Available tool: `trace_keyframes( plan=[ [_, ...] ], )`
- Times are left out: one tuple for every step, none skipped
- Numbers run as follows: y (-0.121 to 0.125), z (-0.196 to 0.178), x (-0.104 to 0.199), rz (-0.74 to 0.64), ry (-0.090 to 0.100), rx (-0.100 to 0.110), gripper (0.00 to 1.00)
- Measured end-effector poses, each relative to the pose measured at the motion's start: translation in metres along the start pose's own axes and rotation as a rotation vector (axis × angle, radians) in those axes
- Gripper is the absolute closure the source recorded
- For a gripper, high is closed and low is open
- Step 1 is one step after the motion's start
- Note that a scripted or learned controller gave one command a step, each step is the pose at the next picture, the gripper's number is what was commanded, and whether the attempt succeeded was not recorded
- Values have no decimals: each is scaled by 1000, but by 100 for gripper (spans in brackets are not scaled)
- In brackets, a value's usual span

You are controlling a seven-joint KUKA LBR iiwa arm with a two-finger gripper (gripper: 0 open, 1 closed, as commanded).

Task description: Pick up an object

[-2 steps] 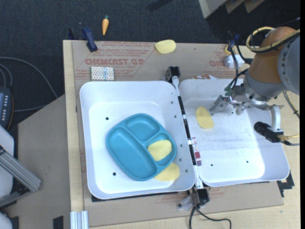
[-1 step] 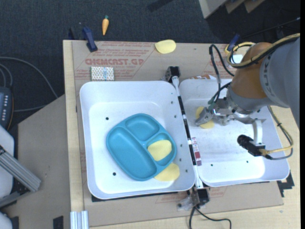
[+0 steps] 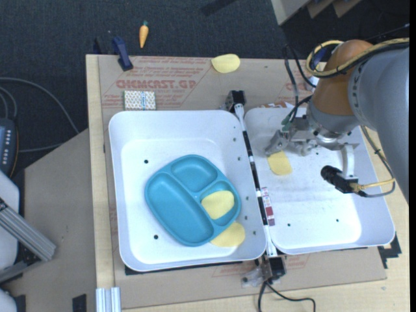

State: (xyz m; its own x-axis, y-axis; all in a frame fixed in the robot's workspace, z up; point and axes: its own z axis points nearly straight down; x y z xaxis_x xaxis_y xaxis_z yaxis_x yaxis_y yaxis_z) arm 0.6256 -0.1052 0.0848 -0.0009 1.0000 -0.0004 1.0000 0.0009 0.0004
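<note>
A small yellow piece lies in the right bin, near its left wall. My gripper hangs just above that piece, at its upper edge, under the grey arm with the orange band. In the left bin a blue divided plate holds a yellow piece in its right compartment. Another yellow piece lies beside the plate's lower right rim.
On the bench behind the bins lie a yellow lump, a patterned packet and a blue clip. A small orange carrot lies on the dark floor beyond. A black fitting with a yellow cable hangs over the right bin.
</note>
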Motion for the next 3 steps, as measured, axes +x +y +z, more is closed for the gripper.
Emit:
trace_keyframes(
  plan=[
    [-9, 0, 10, 0, 1, 2, 0],
    [-5, 0, 10, 0, 0, 0, 0],
    [-16, 0, 11, 2, 1, 3, 0]
  ],
)
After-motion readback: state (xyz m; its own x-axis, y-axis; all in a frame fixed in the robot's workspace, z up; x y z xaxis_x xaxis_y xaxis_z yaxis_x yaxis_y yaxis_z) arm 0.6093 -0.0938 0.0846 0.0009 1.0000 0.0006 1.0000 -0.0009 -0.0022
